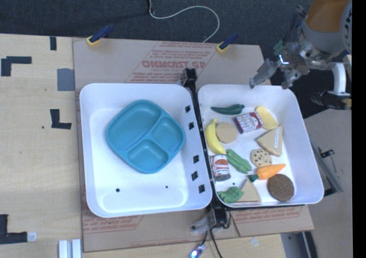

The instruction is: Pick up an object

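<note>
Well apart, gripper (272,78) and banana (214,137).

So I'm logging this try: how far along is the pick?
Done: nothing lifted; banana, carrot and the rest lie in the right bin. In hand: the gripper hovers over that bin's far rim, fingers spread with nothing between. Left: descend, grasp, lift.

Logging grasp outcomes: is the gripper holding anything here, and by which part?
Nothing is held. The two-finger gripper hangs open over the right white bin's far rim, nothing between its jaws.
</note>
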Motion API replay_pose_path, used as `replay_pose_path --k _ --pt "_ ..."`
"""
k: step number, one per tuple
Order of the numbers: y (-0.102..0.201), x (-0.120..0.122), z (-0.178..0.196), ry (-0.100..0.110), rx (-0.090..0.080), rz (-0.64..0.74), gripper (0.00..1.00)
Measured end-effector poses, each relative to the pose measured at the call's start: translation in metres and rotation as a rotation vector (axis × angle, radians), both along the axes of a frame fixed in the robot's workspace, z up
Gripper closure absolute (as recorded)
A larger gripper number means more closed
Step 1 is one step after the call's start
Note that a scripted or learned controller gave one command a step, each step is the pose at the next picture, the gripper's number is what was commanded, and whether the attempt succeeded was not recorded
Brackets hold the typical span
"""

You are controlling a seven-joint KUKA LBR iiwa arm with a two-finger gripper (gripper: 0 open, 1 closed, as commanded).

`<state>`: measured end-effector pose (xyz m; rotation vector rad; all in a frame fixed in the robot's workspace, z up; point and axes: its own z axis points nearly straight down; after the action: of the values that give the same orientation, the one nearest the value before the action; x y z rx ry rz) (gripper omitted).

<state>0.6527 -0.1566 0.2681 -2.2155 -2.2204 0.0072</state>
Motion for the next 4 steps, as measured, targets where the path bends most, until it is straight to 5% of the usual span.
replay_pose_path --k 1,2,3,4 --pt "0.051 -0.035 0.023 0.000 0.002 0.004 0.00" --pt "0.140 -0.068 0.005 0.003 0.002 0.008 0.00" --pt "0.219 -0.126 -0.040 0.009 0.001 0.007 0.00" --pt "0.231 -0.153 0.085 -0.010 0.000 0.003 0.00"
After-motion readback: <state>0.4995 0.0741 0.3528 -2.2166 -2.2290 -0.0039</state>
